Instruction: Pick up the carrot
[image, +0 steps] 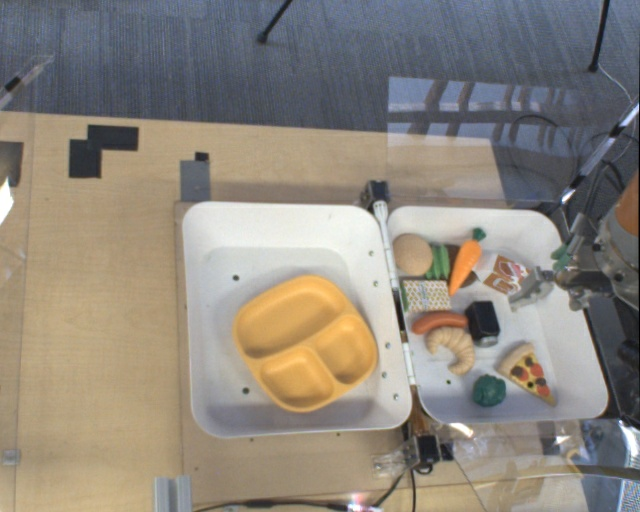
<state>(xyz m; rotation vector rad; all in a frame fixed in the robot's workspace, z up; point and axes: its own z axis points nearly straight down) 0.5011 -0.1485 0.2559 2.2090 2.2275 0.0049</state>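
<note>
Carrot (464, 264): right bin (575, 350), far part, tip toward the near side, green pea pod (440, 262) touching its left.
Gripper (532, 289): over the right bin's right side, to the carrot's right and slightly nearer, apart from it.
Grip: nothing seen between them.

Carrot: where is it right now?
The carrot lies in the right bin, near its far edge, between the green pods and the small packet.
</note>
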